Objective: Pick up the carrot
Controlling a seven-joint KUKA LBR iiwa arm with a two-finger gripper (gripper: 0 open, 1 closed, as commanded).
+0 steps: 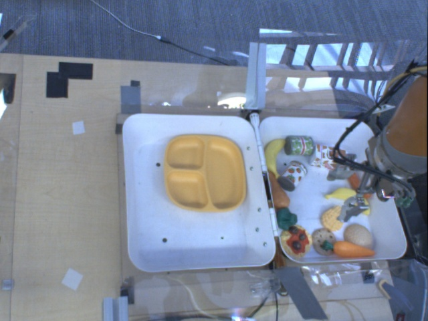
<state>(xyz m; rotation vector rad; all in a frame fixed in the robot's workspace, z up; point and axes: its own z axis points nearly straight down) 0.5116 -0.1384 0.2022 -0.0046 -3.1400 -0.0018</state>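
Note:
The carrot (354, 250), orange and tapered, lies along the front wall of the right bin (398, 245), next to a beige egg-shaped piece (358, 233). My gripper (346, 191) hangs over the middle right of that bin, farther back than the carrot and apart from it. Its two grey fingers (352, 210) stand open on either side of a small yellow piece (340, 194). Nothing is held between them.
The right bin also holds a banana (272, 154), a green can (299, 145), a round cracker (332, 218), a green piece (287, 217) and several other toy foods. A yellow divided plate (204, 172) sits in the left bin (147, 246). Cables trail from the wrist.

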